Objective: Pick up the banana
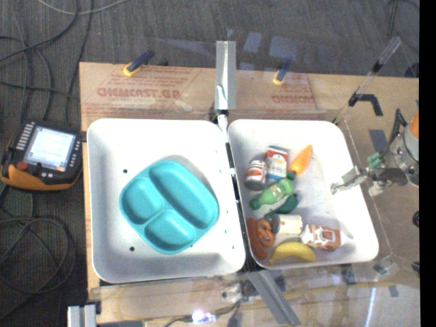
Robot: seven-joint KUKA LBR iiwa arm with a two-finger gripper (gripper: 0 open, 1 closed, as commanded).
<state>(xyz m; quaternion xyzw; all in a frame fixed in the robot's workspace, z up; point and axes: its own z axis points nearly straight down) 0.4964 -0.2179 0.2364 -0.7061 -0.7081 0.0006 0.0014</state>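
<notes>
The end effector (347, 181) hangs over the right edge of the right bin (340, 142), well apart from the toys; whether it is spread or closed cannot be told, and nothing shows in its grip. The banana (293, 253) lies at the bin's near edge, just beside a pretzel (261, 231) and a small carton (320, 237). Farther in are a green bottle (271, 193), a can (256, 173) and a carrot (300, 159). The left bin (102, 142) holds a teal divided tray (169, 205).
</notes>
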